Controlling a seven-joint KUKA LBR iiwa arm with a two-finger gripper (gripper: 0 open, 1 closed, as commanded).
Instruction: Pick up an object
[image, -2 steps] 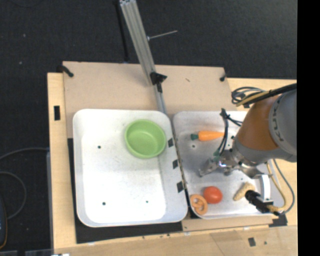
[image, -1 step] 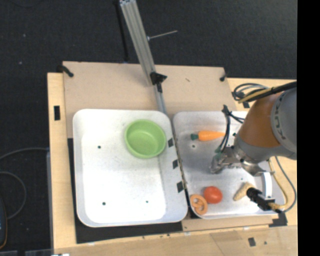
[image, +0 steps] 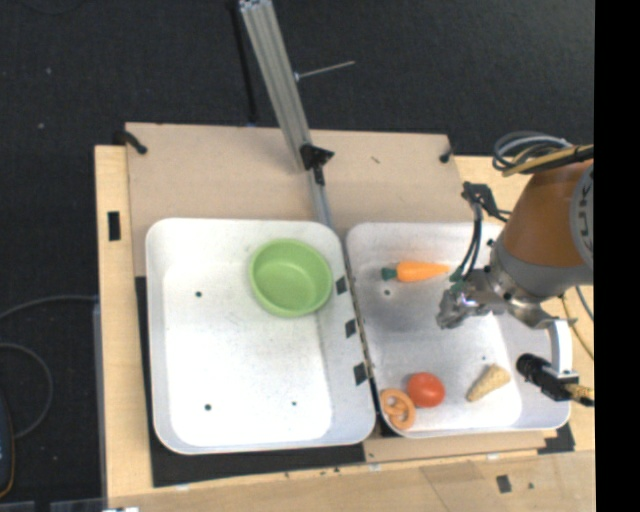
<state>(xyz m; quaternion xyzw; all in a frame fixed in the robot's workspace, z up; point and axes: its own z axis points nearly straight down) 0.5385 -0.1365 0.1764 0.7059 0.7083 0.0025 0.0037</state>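
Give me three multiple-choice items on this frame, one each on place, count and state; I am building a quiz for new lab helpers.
1. Where does the green bowl lie?
A. left bin
B. right bin
C. bench outside the bins

2. How many loose things lie in the right bin?
A. two
B. four
C. six

3. How does the claw stand to the carrot?
A. clamped on it
B. beside it, apart from it
C. pressing it against the bowl

Answers:
1 A, the bowl sits in the upper part of the left bin.
2 B, the carrot, tomato, pretzel and tan wedge lie there.
3 B, the claw hangs just below and right of the carrot, with bare bin floor between them.
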